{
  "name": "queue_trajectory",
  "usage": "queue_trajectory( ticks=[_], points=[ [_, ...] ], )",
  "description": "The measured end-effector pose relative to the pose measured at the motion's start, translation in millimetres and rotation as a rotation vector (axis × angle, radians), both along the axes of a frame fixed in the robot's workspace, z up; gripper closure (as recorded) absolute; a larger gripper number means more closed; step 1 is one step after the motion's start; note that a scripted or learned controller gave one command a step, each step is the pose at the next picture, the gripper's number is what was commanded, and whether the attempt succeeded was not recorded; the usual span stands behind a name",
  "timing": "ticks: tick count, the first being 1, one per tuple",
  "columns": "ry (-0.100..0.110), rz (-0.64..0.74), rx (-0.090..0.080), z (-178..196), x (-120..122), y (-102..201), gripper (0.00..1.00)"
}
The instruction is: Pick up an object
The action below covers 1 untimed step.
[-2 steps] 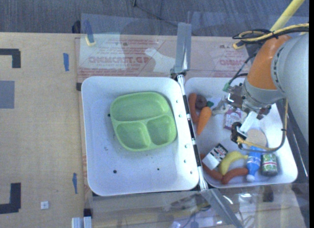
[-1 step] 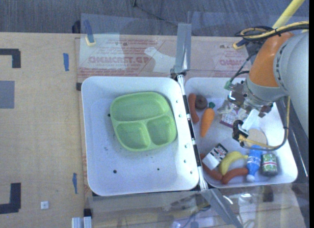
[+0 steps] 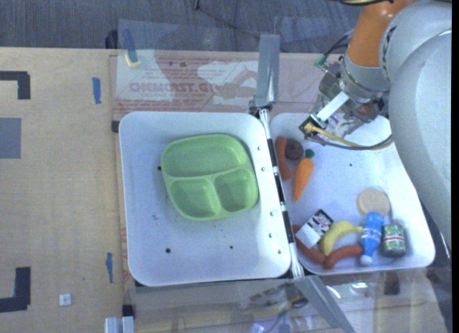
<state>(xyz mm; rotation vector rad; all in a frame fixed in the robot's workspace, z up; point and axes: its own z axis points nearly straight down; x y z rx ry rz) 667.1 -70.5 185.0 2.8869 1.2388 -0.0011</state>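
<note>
Approach looks like the step in hand: the gripper [image 3: 344, 111] hangs over the upper end of the right bin [image 3: 344, 181], nearest the carrot [image 3: 303, 175] and a dark lump [image 3: 294, 150] just beside it (either would serve as the object), so the next move calls for a descent onto one. Whether the tool is open or closed I cannot tell; the wrist hides it.

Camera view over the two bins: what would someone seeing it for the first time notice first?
A bright green divided plate sits in the middle of the left bin. The right bin holds a jumble of small food items, among them an orange carrot near the divider and a yellow banana toward the near edge. The grey arm with its orange band reaches over that bin's far corner.
</note>
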Motion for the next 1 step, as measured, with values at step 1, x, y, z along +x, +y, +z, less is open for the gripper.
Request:
queue_trajectory(
  ticks=[1],
  points=[
    [0.001, -0.185, 0.0, 57.8, -8.1, 11.5, 1.0]
  ],
)
